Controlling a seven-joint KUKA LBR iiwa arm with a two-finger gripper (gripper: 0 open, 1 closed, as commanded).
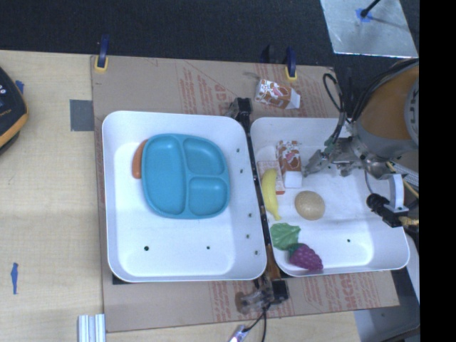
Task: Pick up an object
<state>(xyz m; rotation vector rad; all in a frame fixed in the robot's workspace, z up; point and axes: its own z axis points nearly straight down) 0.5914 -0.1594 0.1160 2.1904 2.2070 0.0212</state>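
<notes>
Peeking from under blue plate [187, 176], orange object [136, 161], mostly hidden.

We see a blue divided plate [187, 176], a yellow banana [269, 193], purple grapes [306, 257] and two white bins [121, 248].

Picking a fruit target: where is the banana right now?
The banana lies in the right bin, along its left wall, left of the tan round object and above the green leaf.

I count two white bins [114, 191], one blue divided plate [187, 175], one banana [269, 193], one potato [309, 205], one grape bunch [306, 257], one green leaf [284, 234] and two snack packets [277, 94].
</notes>
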